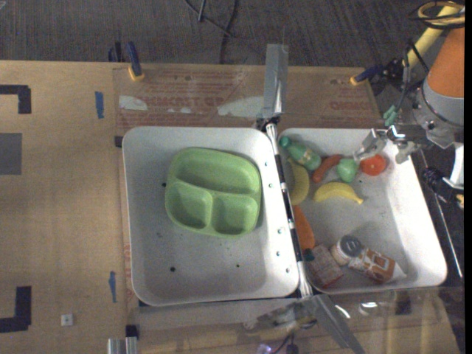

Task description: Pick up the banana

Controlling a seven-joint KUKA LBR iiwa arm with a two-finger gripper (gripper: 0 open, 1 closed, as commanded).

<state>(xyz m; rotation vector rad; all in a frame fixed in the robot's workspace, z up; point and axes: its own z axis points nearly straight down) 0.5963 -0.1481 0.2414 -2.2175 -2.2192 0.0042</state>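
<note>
A yellow banana [338, 192] lies in the right bin [413, 227], near its middle, curved with its ends pointing down. A second, paler yellow banana-shaped piece [299, 181] lies against the bin's left wall. My gripper [385, 147] hangs over the bin's far right corner, up and to the right of the banana. Its fingers stand open, with nothing between them. A red tomato [374, 165] sits just below the gripper.
Around the banana lie a green bottle [302, 153], an orange piece [327, 167], a green fruit [346, 169], a carrot [304, 227], a small jar [344, 248] and a carton [372, 265]. The left bin [147, 257] holds a green divided plate [214, 192].
</note>
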